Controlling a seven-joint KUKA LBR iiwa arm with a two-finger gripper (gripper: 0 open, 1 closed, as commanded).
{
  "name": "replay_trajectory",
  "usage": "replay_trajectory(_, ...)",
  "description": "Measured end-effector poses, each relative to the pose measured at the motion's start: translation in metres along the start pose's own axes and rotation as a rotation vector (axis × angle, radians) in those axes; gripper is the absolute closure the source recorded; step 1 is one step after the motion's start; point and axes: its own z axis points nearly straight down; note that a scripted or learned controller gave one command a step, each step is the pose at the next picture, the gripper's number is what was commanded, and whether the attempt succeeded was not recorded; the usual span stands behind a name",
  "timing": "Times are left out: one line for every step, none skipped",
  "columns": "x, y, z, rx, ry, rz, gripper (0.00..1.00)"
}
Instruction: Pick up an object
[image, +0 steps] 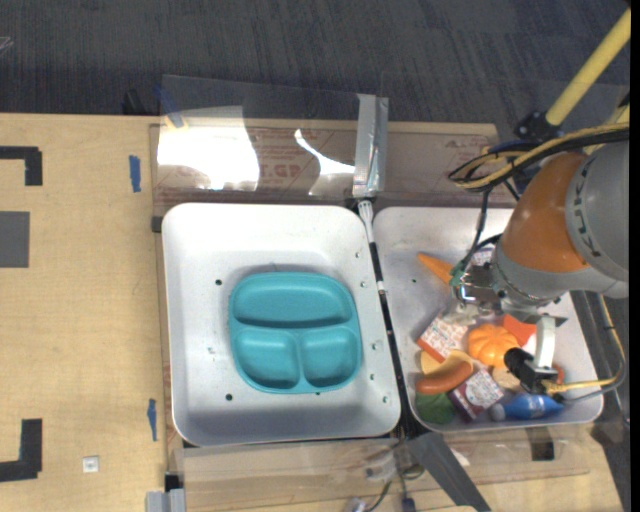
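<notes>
While the grey arm with its orange band (540, 225) reaches in from the right, it hangs over the right-hand shallow white bin (400, 250), and its gripper (478, 285) sits low above the heap of small objects there; whether anything sits in its grip cannot be told from this angle

The right bin serves as the landmark. Near its middle lies an orange carrot-shaped toy (436, 266), just left of the gripper. Below the gripper a small orange pumpkin-shaped toy (486, 343) rests against a white and red printed packet (441, 337). Toward the bin's near edge lie a red and yellow hot-dog-shaped toy (444, 376), a green rounded piece (433, 406), a dark purple printed box (476, 392) and a blue bottle-shaped toy (525, 407), all crowded together and touching

Immediately left of that bin stands the second shallow white bin (190, 250), which holds a teal plastic divided plate (295, 330) with three compartments, lying flat at its centre

Both bins rest on the pale wooden tabletop (80, 300)
</notes>
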Motion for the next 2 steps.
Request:
replay_trajectory(-0.001, -0.001, 0.002, 0.004, -0.001, 0.001, 0.00)
replay_trajectory(0.014, 0.002, -0.082, 0.018, 0.000, 0.116, 0.00)
